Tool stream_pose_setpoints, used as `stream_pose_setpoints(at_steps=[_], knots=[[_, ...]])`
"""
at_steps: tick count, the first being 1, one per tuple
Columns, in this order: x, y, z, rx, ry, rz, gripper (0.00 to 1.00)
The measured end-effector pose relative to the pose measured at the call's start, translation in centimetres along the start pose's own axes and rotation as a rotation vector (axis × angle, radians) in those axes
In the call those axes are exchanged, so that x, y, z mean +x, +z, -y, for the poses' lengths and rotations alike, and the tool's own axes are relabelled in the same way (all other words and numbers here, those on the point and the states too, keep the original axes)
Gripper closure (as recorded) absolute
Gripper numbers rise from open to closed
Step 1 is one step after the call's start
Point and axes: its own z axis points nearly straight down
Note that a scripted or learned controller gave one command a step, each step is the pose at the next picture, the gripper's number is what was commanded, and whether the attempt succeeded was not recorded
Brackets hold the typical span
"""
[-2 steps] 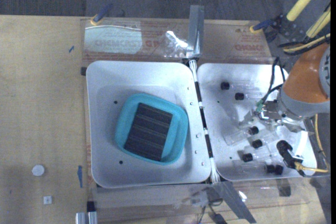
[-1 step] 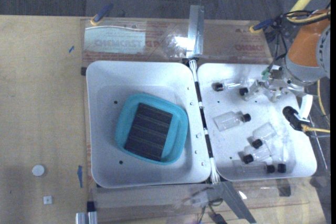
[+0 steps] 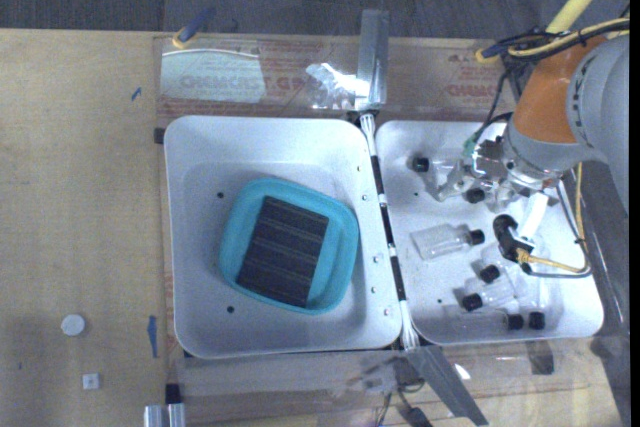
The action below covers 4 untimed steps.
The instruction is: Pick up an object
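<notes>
A: Can you read the claw (image 3: 478, 177)?

B: No; it sits low over the far part of the right bin (image 3: 590, 315), its tips lost among clear vials (image 3: 445, 241) with black caps. Open or closed, I cannot tell.

A: Room elsewhere?

B: The left bin (image 3: 190, 315) carries a teal tray (image 3: 340, 255) under a dark ribbed block (image 3: 284, 249), with bare white floor around it. Tan desk (image 3: 70, 165) lies left.

Small clear black-capped vials (image 3: 447, 240) lie scattered in the right bin (image 3: 590, 315).
</notes>
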Motion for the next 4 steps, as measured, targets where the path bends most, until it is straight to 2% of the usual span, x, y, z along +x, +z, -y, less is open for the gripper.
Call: stream_pose_setpoints(at_steps=[1,2,3,4], knots=[[-3.2,0.3,-5.6,0.044,-0.156,-0.004,0.00],[-5.3,0.0,-5.2,0.007,-0.174,-0.011,0.00],[-5.5,-1.0,-5.3,0.002,-0.177,-0.001,1.00],[0.7,-14.3,-5.8,0.002,-0.082,0.003,1.00]])
